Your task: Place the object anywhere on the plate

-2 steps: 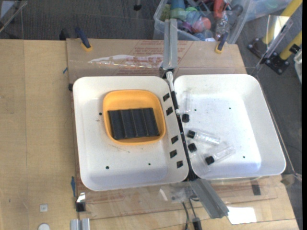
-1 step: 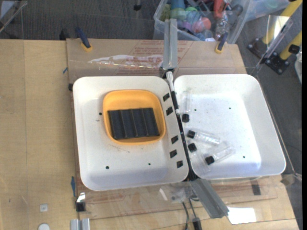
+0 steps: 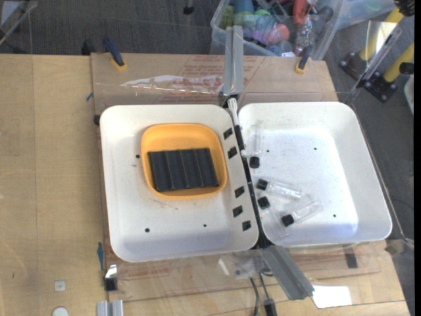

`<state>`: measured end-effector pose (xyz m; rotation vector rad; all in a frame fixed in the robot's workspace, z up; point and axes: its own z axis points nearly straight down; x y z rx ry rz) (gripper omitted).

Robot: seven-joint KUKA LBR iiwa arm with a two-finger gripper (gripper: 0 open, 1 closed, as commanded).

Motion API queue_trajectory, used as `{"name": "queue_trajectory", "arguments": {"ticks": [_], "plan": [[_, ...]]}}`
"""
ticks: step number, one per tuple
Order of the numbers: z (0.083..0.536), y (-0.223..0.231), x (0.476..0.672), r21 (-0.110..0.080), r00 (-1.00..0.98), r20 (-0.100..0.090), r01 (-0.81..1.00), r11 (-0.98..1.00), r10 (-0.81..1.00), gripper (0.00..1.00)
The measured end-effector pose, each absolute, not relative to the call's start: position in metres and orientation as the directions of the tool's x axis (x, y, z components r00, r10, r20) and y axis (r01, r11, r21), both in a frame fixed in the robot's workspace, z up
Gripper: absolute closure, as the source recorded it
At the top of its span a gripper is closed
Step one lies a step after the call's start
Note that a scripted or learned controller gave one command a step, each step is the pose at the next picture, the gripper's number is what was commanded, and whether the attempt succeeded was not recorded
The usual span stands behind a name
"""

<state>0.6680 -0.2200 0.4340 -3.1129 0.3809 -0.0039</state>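
Observation:
An orange square plate (image 3: 150, 141) lies in the left white bin (image 3: 131, 232), a little above the bin's middle. A black ridged slab (image 3: 182, 169) rests flat on the plate and covers most of its front half. In the right white bin (image 3: 342, 130) lie three clear plastic tubes with black caps. One tube (image 3: 253, 143) is by the left wall, another tube (image 3: 284, 190) is near the middle, and the third tube (image 3: 301, 210) is just in front of it.
A row of small black tabs (image 3: 237, 191) runs along the ridge between the two bins. A grey metal bar (image 3: 231, 64) stands behind that ridge. At the back, a clear crate (image 3: 283, 12) holds colourful toys. Bare wooden bench (image 3: 39, 176) lies to the left.

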Motion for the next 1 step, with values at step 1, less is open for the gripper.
{"name": "queue_trajectory", "arguments": {"ticks": [1], "plan": [[0.4339,-0.2198,0.6680,-0.006,0.981,0.002,-0.195,-0.981,-0.195,1.00]]}}
